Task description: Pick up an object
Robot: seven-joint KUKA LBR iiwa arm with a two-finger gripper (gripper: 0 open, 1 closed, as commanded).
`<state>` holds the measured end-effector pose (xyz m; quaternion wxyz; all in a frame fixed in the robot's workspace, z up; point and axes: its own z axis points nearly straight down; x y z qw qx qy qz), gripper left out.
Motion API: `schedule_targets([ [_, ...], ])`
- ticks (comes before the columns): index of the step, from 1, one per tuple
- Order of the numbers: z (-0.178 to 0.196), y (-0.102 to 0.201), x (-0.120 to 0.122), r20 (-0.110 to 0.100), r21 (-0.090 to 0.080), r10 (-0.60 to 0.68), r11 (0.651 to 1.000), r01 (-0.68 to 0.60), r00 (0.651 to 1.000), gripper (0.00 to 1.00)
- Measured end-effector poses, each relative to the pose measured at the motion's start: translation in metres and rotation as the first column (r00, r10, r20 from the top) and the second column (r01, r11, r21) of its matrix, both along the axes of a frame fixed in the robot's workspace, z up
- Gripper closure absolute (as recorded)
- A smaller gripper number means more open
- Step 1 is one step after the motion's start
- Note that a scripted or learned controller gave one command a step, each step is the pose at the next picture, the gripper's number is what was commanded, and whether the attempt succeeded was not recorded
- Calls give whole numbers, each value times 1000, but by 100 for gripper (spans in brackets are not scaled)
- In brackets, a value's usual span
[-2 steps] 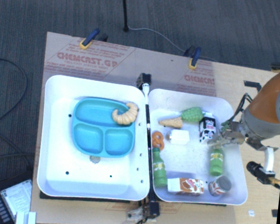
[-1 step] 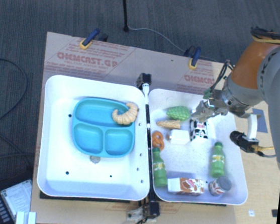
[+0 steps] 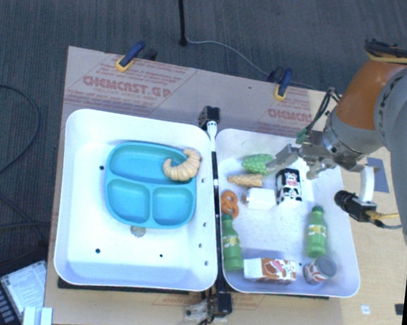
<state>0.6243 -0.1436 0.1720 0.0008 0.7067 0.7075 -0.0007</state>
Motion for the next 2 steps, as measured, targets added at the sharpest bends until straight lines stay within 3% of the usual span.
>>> schedule_targets([
  [1,-55,11,-9,22,-9,1,1000,0,1000,0],
  [2,-44,9,-8,23,-12,1,1000,0,1000,100],
])
